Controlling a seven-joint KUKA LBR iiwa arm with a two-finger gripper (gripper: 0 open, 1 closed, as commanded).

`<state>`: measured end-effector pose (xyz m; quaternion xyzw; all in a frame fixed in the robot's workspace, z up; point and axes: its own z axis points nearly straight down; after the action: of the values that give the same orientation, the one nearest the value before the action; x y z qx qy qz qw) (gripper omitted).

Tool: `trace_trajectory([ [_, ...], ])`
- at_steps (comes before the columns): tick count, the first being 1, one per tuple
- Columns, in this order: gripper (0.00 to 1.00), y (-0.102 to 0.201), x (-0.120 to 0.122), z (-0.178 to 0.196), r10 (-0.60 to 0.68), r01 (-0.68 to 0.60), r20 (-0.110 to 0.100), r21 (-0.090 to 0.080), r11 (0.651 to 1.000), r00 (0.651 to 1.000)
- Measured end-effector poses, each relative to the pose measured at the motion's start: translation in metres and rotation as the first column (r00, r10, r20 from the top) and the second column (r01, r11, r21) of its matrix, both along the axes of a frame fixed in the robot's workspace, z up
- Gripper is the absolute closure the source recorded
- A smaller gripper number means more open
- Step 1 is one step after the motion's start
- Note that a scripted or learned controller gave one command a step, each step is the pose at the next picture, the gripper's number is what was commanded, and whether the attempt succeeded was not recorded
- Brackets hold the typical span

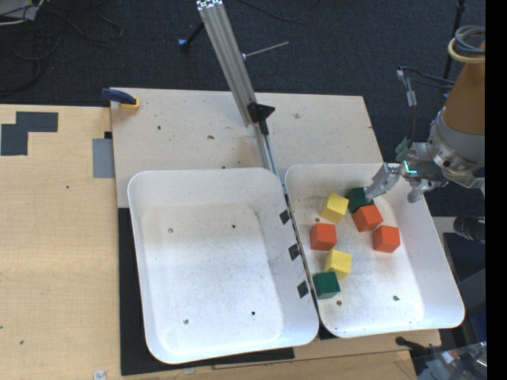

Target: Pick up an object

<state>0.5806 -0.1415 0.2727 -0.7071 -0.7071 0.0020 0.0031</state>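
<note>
White right bin [428,307], tool [386,182] just above dark green block [358,198], finger state unclear

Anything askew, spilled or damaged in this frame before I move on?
Nothing stands out. The blocks, two yellow, three orange and two green, all lie inside the right bin, none spilled onto the bench. The gripper hangs over that bin's far edge, near the upper green block.
</note>
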Motion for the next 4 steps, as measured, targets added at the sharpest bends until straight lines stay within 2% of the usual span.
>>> trace_trajectory([
  [1, 0.00, 0.000, 0.001, 0.002, 0.000, 0.000, 0.004, -0.001, 1.000, 1.000],
  [2, 0.00, -0.002, 0.007, -0.059, -0.001, 0.001, -0.002, 0.000, 1.000, 1.000],
  [4, 0.00, -0.010, -0.006, -0.159, -0.001, 0.001, 0.002, 0.000, 1.000, 1.000],
])
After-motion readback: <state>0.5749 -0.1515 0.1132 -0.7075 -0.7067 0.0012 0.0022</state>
